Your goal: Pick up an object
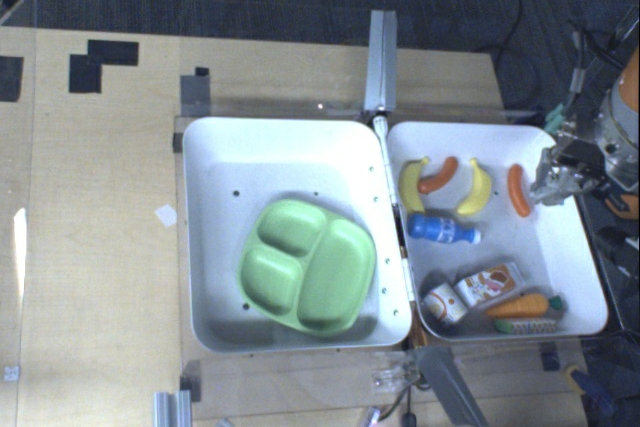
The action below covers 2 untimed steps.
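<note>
While hovering at right bin (590, 265) far rim, gripper (556, 177) sitting just beside red sausage (518, 190); finger state impossible to tell.

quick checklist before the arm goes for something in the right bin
1. Gripper position: at the right bin's right edge, beside the sausage. Ok.
2. Fingers open or shut: cannot tell.
3. Nothing seen carried yet: ok.
4. Nearest target free: the sausage lies alone, apart from the banana. Ok.
5. Crowding elsewhere: a second sausage lies between two bananas, and the carton, can and carrot are packed at the front. Not ok for an easy grasp.
6. Bottle: on its side and may roll. Cannot tell.
</note>
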Tool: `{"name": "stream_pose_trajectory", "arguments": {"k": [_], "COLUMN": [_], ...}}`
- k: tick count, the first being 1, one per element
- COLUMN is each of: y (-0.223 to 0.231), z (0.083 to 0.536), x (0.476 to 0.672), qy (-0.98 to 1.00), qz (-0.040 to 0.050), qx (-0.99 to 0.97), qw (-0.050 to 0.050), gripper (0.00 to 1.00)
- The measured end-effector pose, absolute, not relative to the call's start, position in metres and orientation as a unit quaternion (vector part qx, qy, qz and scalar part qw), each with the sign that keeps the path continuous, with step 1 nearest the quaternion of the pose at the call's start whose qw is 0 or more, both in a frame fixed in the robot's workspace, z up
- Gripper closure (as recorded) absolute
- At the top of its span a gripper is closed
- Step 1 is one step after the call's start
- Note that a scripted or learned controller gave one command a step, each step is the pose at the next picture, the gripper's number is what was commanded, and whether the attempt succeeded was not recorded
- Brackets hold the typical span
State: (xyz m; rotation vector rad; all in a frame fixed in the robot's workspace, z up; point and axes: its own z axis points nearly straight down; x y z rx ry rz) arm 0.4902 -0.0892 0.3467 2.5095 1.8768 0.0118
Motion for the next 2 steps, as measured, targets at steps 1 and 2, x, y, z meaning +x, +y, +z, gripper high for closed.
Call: {"name": "stream_pose_trajectory", "arguments": {"k": [1,2], "y": [-0.103,-0.088], "z": [0.348,0.437], "x": [0.488,0.527], "qy": [0.59,0.706], "qz": [0.001,0.0023], "qx": [0.807,0.709], "qw": [0.002,0.003], "gripper": [1.0,1.0]}}
